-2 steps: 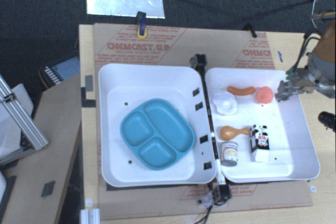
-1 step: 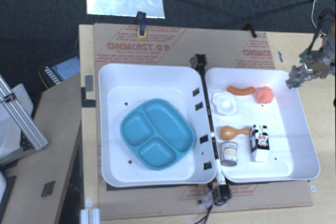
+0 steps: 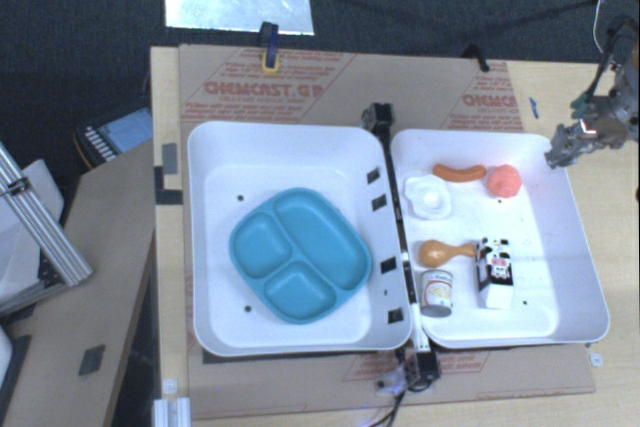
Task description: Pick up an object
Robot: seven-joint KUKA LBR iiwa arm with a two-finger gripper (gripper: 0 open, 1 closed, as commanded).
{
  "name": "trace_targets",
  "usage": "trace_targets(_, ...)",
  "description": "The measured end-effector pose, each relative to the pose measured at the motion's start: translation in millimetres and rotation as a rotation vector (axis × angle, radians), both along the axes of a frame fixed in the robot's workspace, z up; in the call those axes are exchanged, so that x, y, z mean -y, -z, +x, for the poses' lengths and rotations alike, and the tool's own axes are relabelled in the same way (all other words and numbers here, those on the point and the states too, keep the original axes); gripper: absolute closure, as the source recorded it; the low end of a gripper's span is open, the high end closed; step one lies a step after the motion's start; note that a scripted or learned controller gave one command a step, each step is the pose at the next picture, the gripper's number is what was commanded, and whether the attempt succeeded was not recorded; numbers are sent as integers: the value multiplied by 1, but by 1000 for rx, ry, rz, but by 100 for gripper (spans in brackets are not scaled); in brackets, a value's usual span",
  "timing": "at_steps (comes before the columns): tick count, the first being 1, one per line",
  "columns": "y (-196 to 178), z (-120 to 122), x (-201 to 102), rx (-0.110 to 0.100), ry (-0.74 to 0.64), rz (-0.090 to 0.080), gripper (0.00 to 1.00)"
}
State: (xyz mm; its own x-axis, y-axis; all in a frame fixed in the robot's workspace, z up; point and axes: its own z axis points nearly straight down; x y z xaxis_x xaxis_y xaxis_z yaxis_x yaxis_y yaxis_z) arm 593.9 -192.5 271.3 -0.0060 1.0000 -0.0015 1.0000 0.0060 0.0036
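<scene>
At the right edge of the frame, a little above mid-height, the gripper (image 3: 562,151) shows as a small grey metal piece pointing down and to the left. Behind it, the wrist (image 3: 612,105) rises toward the upper right edge as a cluster of grey parts with thin cables running along it. Little of the arm enters the frame beyond that, and the view is too small and blurred to give its finer details.

Below me the two white bins (image 3: 290,140) look like smooth, faintly glossy plastic, the blue tray (image 3: 300,255) in the left one matt, on brown printed cardboard (image 3: 330,80).
</scene>
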Motion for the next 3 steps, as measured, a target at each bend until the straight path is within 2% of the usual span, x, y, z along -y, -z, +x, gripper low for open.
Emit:
trace_targets(1, 8, -2, -53, -3, -3, 3, 100)
trace_targets(3, 28, 16, -143, -3, -3, 3, 100)
